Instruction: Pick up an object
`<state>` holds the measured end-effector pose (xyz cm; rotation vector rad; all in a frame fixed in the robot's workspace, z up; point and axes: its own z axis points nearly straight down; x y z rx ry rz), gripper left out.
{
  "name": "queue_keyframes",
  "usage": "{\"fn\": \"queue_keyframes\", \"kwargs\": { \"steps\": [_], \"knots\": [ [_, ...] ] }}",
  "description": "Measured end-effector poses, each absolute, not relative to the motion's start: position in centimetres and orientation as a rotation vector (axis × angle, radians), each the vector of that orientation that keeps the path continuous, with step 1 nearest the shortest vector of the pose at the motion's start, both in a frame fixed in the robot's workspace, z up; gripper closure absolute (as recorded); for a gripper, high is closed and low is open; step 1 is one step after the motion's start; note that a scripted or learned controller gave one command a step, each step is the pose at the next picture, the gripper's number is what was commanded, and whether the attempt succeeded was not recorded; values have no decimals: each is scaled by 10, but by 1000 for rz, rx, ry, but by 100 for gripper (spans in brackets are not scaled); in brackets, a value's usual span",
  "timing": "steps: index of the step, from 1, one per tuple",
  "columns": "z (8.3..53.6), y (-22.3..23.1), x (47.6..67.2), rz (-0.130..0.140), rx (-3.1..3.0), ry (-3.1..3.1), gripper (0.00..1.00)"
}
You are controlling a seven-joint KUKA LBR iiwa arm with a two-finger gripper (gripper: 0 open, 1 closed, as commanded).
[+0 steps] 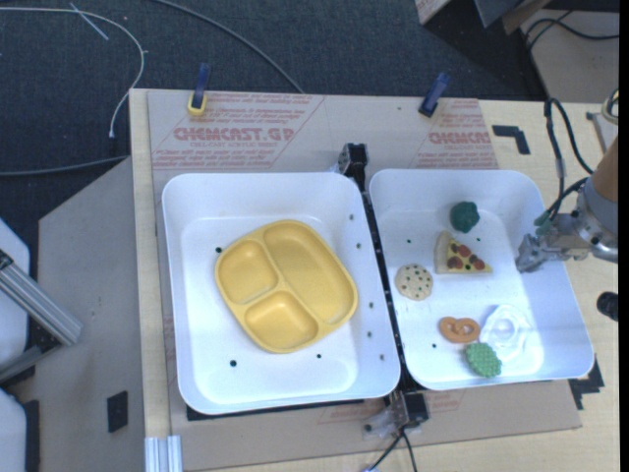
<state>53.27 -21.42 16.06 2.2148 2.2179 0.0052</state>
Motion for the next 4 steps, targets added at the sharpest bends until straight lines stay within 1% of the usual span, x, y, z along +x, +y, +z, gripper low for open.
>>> {"fn": "queue_keyframes", "kwargs": {
  "steps": [1,2,3,4],
  "knots": [
    [225,-218,532,6,2214,2217,100],
    [244,-218,533,3,2217,2220,100],
    [251,-170,539,4,2215,2229,100],
    [237,-119,545,2,2218,2231,100]
  ]
}}
